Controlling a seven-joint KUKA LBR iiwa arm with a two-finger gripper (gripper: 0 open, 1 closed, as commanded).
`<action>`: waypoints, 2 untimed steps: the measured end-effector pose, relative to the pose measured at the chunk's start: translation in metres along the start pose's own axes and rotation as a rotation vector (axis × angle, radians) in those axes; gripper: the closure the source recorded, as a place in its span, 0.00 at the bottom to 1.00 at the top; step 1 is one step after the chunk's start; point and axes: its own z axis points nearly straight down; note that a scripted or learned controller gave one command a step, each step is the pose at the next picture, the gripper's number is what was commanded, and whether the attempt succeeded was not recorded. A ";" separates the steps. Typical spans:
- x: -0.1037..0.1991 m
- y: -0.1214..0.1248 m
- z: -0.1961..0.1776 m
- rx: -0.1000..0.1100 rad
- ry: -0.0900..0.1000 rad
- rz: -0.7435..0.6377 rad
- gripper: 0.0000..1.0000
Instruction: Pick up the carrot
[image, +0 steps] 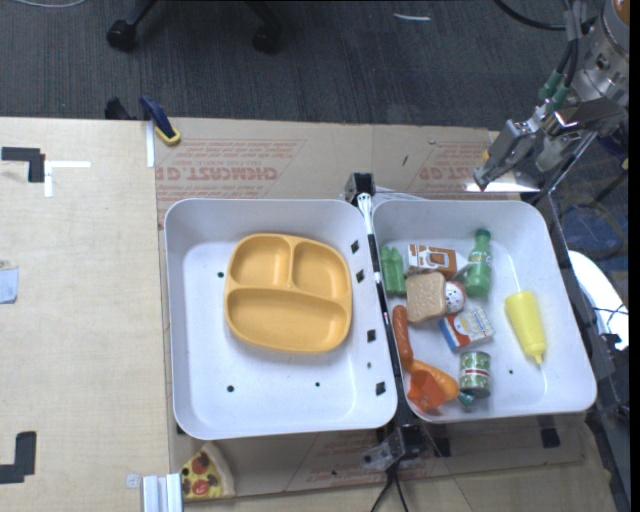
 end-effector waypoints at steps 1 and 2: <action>0.030 0.048 0.084 0.005 0.001 0.045 0.00; 0.096 0.046 0.247 0.004 0.001 0.294 0.00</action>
